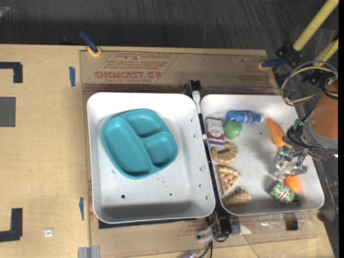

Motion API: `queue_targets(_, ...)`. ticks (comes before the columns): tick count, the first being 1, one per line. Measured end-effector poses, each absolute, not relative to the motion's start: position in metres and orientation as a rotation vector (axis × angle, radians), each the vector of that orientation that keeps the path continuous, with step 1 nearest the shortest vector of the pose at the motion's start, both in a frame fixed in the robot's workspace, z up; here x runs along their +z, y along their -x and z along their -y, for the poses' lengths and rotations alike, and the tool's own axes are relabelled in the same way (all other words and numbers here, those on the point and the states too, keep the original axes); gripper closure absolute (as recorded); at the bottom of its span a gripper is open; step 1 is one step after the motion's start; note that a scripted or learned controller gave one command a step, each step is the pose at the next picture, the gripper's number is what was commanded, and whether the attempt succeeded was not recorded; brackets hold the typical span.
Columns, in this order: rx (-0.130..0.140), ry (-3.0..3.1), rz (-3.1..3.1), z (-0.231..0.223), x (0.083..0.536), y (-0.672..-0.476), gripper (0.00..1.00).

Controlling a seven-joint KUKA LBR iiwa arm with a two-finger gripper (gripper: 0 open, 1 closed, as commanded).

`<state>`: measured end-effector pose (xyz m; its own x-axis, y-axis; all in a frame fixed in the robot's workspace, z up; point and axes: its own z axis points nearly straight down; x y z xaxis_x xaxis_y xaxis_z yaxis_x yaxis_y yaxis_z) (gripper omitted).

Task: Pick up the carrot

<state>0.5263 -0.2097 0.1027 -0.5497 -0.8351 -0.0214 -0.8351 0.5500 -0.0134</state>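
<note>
The carrot [276, 133], a short orange taper, lies in the right bin [258, 102] near its far right side, tip pointing toward the back. My gripper [291, 163] hangs low over the same bin, just in front of and to the right of the carrot, and apart from it. Its metal fingers [281, 160] stand open with nothing between them. The grey arm with its orange band [326, 117] comes in from the right edge.
Sharing the right bin are a blue bottle [243, 116], a green piece [233, 129], a purple carton [214, 131], a cookie [224, 153], a pizza slice [228, 178], a bread piece [238, 196], a green can [282, 192] and a small orange item [293, 183]. A teal divided plate [140, 142] sits in the left bin.
</note>
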Motion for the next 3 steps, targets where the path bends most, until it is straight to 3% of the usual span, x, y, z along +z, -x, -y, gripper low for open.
queue_targets(1, -0.013, 1.754, -2.59, 0.175, 0.09, -0.583, 1.0)
queue_targets(2, -0.01, 1.755, -2.592, 0.175, 0.09, -0.582, 0.0)
queue_targets(3, -0.006, 1.811, -2.537, 0.189, 0.091, -0.521, 0.0)
